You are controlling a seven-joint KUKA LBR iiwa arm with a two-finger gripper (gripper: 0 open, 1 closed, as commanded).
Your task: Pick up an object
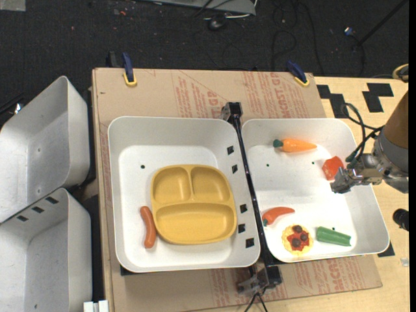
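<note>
One small red toy piece (332,167) is sitting just beside my gripper (341,184); I'm judging it light, stiff, slick, best pinched across its middle. Jaws: cannot tell.

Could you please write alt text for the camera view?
The gripper hovers over the right bin beside a red piece; a carrot, chili, small pizza and green vegetable lie there. The left bin holds a yellow tray and sausage.

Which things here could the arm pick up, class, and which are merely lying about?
Candidates: carrot, red piece by the gripper, chilli, small pizza, green vegetable, sausage.
Lying about: yellow tray, spare bins.
</note>
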